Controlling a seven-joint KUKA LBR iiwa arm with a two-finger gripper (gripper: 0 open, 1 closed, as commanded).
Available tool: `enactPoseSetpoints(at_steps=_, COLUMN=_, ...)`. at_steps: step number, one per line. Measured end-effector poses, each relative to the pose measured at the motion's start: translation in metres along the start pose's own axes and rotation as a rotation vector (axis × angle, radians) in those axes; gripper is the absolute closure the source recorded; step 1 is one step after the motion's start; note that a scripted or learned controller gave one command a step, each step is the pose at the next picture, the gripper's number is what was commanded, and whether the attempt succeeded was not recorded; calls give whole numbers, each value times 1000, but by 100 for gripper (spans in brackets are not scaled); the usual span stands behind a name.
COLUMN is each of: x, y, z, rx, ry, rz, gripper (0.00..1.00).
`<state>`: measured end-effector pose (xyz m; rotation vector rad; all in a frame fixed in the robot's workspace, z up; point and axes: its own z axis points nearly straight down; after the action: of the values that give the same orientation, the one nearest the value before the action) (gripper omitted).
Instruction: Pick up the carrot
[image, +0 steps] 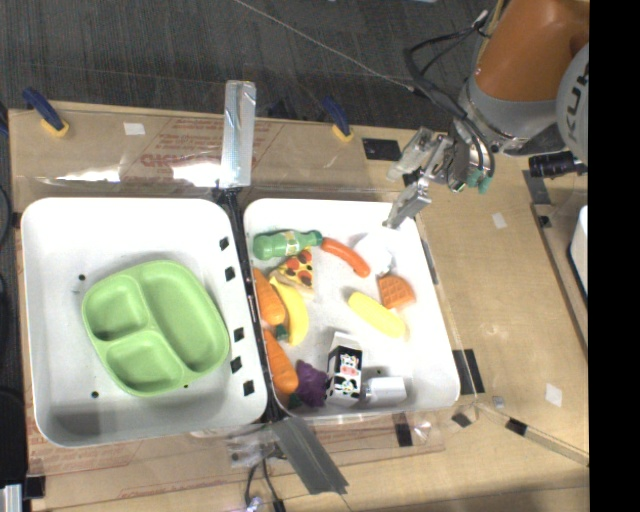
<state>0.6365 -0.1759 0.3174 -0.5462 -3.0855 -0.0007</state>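
Two orange carrots lie along the left wall of the right bin. One carrot is beside a banana. The other carrot lies nearer the front, touching a purple item. My gripper hangs over the bin's far right corner, well away from both carrots. It is open, with nothing between its fingers.
The right bin also holds a green bottle, a red sausage, a pizza slice, a banana, a yellow piece, a cow-print carton and a silver can. A green divided plate lies in the left bin.
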Motion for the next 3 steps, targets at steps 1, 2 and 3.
enactPoseSetpoints(at_steps=1, x=-1, y=35, z=19, rx=-1, ry=-7, rz=163, gripper=0)
enactPoseSetpoints(at_steps=2, x=30, y=75, z=156, rx=1, ry=4, rz=45, gripper=0)
enactPoseSetpoints(at_steps=3, x=23, y=19, z=34, rx=-3, ry=-16, rz=373, gripper=0)
